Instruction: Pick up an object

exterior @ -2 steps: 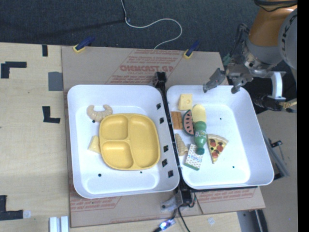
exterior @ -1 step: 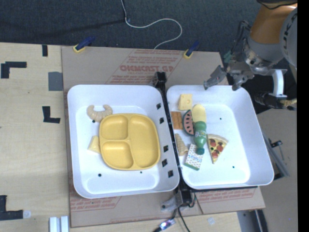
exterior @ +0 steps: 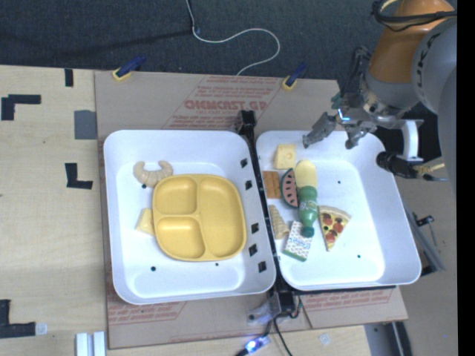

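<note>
From above, the arm [exterior: 412,43] is reaching in from the right and the gripper [exterior: 331,130] is hanging over the far edge of the right bin [exterior: 371,265], its two fingers spread apart with nothing between them. Below it, toy foods are lying along that bin's left side: a cheese cube [exterior: 285,156], a watermelon slice [exterior: 289,188], a green bottle [exterior: 306,202] and a pizza slice [exterior: 333,226]. In the left bin [exterior: 130,273], a yellow divided plate [exterior: 199,216] is sitting beside a croissant [exterior: 151,172].

Even overhead light, bright; white bins [exterior: 126,273] near overexposed, soft shadows under rims. Image slightly soft, dark carpet [exterior: 89,13] grainy.
</note>
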